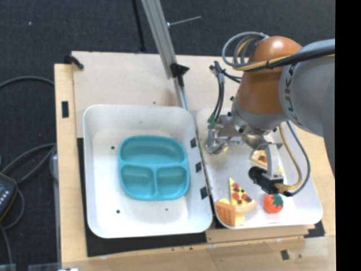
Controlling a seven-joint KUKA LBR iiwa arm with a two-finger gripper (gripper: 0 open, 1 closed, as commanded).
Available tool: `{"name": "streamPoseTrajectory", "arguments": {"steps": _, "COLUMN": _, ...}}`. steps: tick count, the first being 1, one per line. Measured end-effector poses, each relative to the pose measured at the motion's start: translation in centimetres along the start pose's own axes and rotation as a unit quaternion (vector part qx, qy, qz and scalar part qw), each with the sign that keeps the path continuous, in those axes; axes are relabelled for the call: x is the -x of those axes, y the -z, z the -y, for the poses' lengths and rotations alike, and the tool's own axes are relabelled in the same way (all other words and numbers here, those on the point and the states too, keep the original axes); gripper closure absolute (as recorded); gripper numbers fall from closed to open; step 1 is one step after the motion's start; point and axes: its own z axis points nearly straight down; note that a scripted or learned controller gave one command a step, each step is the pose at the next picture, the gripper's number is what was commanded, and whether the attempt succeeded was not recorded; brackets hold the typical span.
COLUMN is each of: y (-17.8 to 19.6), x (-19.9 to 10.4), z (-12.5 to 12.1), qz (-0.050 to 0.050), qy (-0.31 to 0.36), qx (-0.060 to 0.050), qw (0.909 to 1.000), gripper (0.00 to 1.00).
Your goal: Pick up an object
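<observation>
My gripper point(216, 143) hangs low over the upper left part of the right bin point(307, 199), close to its left wall. The orange-banded wrist hides most of it. A toy pizza slice point(240, 192) lies at the bin's front, with a yellow-orange wedge point(230, 213) just in front of it. To their right sits a small red tomato-like toy point(273, 203). A second pizza-like piece point(259, 157) peeks out from under the arm, right of the gripper. None of these toys is seen between the gripper's jaws.
The left bin point(98, 151) holds a teal divided plate point(153, 167) at its middle. A slanted metal pole point(163, 41) rises from behind the bins, near their shared wall. Cables loop around the wrist.
</observation>
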Motion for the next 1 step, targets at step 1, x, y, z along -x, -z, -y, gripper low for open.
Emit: {"name": "streamPoseTrajectory", "arguments": {"steps": 1, "y": -0.18, "x": -4.05, "z": 1.59, "qz": 0.0, "qy": 0.0, "qx": 0.0, "qw": 1.0, "gripper": 1.0}}
